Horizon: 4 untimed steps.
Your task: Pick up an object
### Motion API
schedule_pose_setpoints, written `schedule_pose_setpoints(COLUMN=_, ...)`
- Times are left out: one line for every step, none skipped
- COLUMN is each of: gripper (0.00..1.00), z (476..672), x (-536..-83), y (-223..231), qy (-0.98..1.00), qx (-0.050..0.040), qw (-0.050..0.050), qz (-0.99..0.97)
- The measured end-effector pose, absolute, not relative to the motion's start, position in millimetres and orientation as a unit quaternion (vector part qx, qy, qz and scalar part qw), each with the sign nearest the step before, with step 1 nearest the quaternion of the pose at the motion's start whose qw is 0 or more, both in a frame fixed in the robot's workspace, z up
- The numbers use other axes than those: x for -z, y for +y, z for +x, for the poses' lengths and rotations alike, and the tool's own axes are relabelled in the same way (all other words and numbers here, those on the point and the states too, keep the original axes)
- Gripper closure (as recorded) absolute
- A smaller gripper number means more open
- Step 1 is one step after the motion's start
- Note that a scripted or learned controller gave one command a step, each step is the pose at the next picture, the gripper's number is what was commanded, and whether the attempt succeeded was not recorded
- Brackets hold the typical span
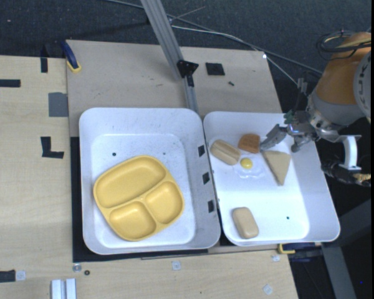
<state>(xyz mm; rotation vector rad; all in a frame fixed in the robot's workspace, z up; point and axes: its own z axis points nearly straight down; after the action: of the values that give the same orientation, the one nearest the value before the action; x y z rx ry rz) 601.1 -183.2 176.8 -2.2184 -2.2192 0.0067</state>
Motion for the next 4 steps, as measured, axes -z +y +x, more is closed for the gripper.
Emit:
schedule_pose_setpoints(gripper=0.0, z=596.9, x=-113.1, y=-187.2, qy=-0.707, qx=-0.0025, qw=0.003, qz=-0.707)
schedule_pose_setpoints(gripper=1.0, z=598.6, x=-127.3, y=-186.7, qy=-0.708, qx=-0.001, qw=0.0, qz=-0.706)
schedule_pose_setpoints(gripper=1.0, z=594.5, x=-188.7, y=-182.8, qy=-0.708, qx=0.001, qw=-0.002, qz=-0.707)
schedule_pose_setpoints(gripper=1.0, z=596.2, x=-231.1, y=-181.1, qy=-0.708, qx=0.0008, qw=-0.001, qz=-0.706)
